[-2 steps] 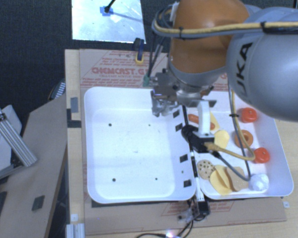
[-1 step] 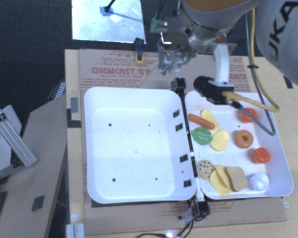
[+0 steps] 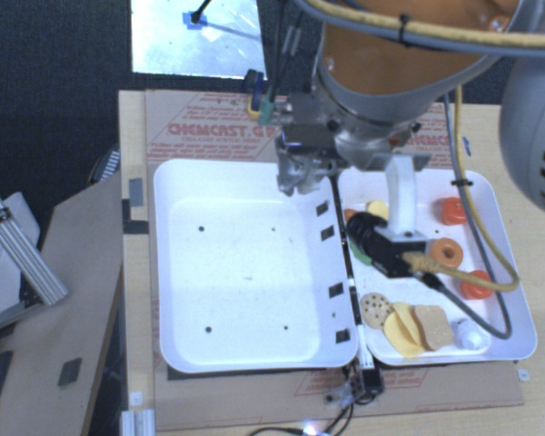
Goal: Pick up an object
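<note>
Several small foods (image 3: 418, 325) crowd the right bin (image 3: 513, 330); the hand (image 3: 295, 178), grip state unclear, risks closing on nothing.

Grey arm (image 3: 536, 107), orange band (image 3: 418, 7), yellow cable (image 3: 477, 234).

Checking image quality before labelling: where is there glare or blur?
Camera view: the arm's orange band looms soft and out of focus at the top; a bright reflective panel glares top left; the right bin's food items stay fairly sharp.
</note>
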`<act>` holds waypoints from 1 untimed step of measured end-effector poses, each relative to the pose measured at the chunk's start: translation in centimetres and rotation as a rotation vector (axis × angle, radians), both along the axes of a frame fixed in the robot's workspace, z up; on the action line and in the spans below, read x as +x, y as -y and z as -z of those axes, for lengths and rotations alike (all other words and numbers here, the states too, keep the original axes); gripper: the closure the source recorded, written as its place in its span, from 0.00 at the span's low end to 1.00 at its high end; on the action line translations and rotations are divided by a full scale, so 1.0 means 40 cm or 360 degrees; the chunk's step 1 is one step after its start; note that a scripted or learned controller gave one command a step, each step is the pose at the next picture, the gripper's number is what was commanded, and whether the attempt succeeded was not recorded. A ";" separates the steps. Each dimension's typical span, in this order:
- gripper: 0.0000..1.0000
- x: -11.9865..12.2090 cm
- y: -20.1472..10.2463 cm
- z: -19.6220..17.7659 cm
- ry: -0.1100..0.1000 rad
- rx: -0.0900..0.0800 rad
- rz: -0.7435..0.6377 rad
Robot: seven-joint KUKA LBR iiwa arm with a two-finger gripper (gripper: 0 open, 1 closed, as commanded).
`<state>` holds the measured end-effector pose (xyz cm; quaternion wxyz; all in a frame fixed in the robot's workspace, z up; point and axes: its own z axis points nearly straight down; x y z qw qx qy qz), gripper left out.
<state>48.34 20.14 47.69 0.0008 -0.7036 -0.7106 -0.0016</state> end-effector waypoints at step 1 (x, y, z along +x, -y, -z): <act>1.00 0.089 0.019 -0.155 0.0013 0.0000 0.0015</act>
